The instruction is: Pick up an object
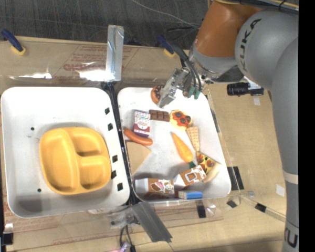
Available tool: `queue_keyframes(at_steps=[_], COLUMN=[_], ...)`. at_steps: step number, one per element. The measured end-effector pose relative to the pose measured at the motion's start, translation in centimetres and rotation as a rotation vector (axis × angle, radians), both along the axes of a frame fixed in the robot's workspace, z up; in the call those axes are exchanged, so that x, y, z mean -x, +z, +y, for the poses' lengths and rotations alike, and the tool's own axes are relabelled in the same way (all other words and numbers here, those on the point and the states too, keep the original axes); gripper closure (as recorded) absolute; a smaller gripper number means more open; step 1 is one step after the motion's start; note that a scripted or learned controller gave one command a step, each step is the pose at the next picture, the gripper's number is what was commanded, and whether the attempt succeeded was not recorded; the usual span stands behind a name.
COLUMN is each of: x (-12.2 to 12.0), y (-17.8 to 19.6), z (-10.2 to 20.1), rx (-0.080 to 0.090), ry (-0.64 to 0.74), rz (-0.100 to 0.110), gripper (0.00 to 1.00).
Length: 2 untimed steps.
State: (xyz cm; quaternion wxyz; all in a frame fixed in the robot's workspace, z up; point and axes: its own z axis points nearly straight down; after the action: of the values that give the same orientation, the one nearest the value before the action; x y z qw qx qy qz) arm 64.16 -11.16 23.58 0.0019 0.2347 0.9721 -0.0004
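the grey kuka arm with its orange band (236, 30) sweeps in from the upper right of the frame, wrist bent down and left, over the far rim of the right-hand shallow white bin (212, 114); the left-hand shallow white bin (16, 119), at centre left, carries a yellow plastic compartment tray (73, 158); the metal two-finger gripper (169, 94) hangs at upper centre, tipped towards the lower left, and whether its fingers are apart or together cannot be told from this slant; nothing is seen held between them; the relation that matters: a small round reddish-brown toy (155, 94) lies just left of the fingertips, at the bin's top edge and partly hidden by them, so its shape is unclear; a flat brown chocolate-bar piece (159, 115) lies just below the fingertips, long axis running left to right across the frame; near it, lower left, a small purple-and-white carton (142, 121) and a red sausage (138, 137); an orange carrot (182, 147) slants through the bin's centre, well below the gripper; by judgement the nearest pick is the round toy or the chocolate piece, needing only a short descent.
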Motion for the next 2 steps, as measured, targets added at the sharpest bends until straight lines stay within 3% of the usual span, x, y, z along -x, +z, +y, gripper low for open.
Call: queue_keyframes(at_steps=[1,2], x=[0.17,0.08], y=[10.9,11.85], z=[-1.05,-0.85], rx=[0.0,0.001], ry=[-0.263,-0.254], rz=[-0.003,-0.003], gripper=[1.0,1.0])
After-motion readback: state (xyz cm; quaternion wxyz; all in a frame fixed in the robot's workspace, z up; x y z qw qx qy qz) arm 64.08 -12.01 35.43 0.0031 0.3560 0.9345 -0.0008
